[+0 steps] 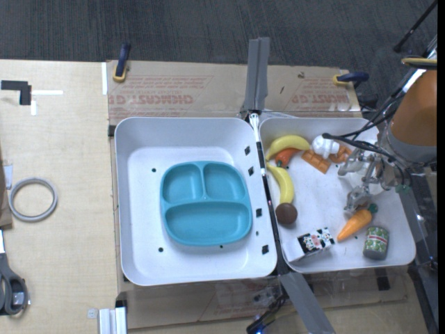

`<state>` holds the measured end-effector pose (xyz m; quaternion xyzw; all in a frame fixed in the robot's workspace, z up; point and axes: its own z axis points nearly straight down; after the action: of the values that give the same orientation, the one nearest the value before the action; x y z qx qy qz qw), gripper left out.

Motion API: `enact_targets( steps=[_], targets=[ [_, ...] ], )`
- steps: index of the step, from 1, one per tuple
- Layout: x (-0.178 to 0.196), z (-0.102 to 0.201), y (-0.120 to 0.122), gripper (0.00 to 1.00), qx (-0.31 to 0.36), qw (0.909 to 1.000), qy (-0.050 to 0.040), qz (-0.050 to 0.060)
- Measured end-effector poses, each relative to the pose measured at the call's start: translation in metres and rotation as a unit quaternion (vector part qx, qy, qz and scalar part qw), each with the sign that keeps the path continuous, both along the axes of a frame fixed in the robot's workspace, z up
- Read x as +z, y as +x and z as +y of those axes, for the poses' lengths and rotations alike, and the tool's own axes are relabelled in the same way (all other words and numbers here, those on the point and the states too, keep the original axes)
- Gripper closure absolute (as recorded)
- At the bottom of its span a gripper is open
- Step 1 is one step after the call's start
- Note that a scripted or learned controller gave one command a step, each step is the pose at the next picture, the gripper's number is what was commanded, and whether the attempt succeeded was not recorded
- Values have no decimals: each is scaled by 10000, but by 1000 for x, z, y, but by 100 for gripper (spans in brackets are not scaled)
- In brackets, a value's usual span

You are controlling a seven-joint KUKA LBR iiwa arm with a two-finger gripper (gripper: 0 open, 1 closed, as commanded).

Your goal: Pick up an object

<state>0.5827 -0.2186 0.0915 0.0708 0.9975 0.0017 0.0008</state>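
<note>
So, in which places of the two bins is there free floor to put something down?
Left bin: a bare white strip runs all around the blue divided plate. Right bin: one open patch between the banana, the brown ball and the carrot. Crowded along the far wall and where the gripper hangs.

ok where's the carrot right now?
The carrot lies in the right bin, toward its front right corner, just below the gripper. A small can sits to its right and a black-and-white box to its left.
</note>
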Motion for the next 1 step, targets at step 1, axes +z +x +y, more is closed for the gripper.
enact_targets(
  steps=[1],
  targets=[
    [0, 13, -67, 0, 12, 10000, -17, 3]
  ],
)
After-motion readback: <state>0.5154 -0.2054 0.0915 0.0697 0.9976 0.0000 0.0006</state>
